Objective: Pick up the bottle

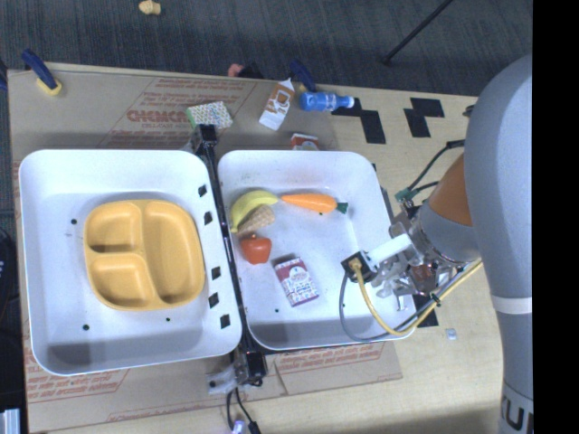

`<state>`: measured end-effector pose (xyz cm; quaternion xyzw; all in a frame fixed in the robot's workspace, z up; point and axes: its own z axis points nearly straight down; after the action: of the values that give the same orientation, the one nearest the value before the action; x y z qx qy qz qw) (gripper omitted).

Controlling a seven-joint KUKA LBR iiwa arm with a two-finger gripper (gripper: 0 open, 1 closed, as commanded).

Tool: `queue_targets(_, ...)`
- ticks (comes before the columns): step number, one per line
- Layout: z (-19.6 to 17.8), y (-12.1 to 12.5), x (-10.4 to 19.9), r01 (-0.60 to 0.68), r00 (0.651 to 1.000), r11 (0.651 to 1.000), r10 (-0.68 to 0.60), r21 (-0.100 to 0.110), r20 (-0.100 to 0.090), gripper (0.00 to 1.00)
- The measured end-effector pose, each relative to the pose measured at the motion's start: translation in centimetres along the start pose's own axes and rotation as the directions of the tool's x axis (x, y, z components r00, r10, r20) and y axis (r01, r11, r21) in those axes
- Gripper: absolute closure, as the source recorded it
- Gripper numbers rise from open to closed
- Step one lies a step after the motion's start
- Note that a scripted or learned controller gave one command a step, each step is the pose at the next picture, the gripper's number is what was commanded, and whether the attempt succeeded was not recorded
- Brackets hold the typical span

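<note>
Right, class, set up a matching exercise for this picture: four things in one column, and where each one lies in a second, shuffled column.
Things:
1. blue bottle
2. yellow divided plate
3. carrot
4. gripper

Places:
A. in the left bin
B. on the bench beyond the bins
C. at the right bin's right rim
D. in the right bin, beside the banana

Pairs: 1-B, 2-A, 3-D, 4-C

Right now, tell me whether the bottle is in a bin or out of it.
Out. The blue bottle lies on its side on the cardboard beyond the right bin, outside its far rim.
</note>
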<state>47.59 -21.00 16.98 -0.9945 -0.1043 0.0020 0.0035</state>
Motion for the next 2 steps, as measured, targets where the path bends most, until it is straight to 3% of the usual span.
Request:
queue_targets(1,-1.0,-0.1,0.0,0.009,1.0,1.0,-0.009,0.006,0.002,1.0)
queue_targets(2,-2.5,0.1,0.0,-0.001,1.0,1.0,0.001,-0.003,-0.002,1.0)
